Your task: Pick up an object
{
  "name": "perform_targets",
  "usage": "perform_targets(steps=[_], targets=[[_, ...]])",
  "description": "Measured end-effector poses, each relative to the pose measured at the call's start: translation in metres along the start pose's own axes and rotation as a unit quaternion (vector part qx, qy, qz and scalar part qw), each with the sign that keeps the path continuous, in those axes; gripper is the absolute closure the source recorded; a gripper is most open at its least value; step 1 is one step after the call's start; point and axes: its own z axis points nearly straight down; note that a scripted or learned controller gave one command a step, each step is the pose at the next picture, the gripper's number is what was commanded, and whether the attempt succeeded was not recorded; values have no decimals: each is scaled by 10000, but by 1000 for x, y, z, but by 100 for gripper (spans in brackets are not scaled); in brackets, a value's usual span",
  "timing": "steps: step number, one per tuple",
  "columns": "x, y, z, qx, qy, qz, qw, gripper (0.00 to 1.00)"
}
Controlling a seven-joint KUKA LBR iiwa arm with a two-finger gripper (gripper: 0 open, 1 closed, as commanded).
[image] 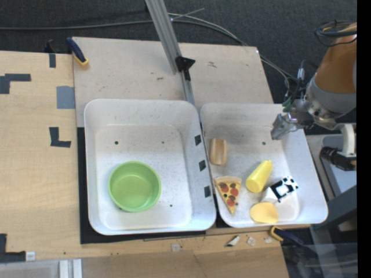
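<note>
Jaws [280, 127]: over right bin's [243, 116] far right rim; open or closed, cannot tell.
Bare floor: right bin's far half.

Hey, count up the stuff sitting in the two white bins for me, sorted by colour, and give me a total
Green: 1, the green bowl in the left bin.
Yellow: 2, the yellow bottle and the yellow lemon-shaped piece in the right bin.
Tan: 1, the tan bread piece.
Orange with red spots: 1, the pizza slice.
Black and white: 1, the small black-and-white object.
Total: 6
</note>
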Motion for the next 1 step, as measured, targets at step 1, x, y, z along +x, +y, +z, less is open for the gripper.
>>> perform_targets(steps=[1], targets=[[54,-13,-10,17,18,-24,10000,100]])
